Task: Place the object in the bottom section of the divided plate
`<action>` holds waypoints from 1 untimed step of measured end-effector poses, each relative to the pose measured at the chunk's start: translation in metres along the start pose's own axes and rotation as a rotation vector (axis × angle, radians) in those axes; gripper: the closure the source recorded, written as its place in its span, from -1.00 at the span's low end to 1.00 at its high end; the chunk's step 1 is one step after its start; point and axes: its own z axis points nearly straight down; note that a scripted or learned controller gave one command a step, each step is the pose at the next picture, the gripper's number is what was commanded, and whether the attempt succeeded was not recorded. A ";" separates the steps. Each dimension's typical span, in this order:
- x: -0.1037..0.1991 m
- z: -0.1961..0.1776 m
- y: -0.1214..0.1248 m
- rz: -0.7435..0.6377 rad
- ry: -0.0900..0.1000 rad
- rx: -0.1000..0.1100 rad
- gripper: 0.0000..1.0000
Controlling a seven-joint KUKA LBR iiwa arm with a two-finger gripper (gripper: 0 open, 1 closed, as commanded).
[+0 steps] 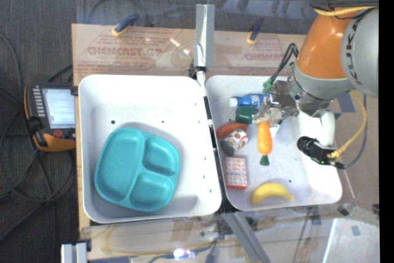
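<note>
At nine o'clock from the arm, the teal divided plate [138,168] sits in the left bin [92,95], holding nothing. Over the right bin [320,185], the gripper [271,114] hangs just above the carrot's [264,140] top; whether its fingers are spread I cannot tell. Around the carrot lie a bottle [249,100], a can [236,141], a red packet [235,172] and, at six o'clock, a banana [271,193].

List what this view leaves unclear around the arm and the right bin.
- Gripper: its grasp state, masked by the wrist above it.
- Bottle: its far end, behind the gripper.
- Small can: label too small.
- Arm: cut by the right edge.
</note>
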 end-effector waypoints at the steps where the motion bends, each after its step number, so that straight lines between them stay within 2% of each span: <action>1: 0.065 0.017 0.014 -0.177 0.003 0.002 1.00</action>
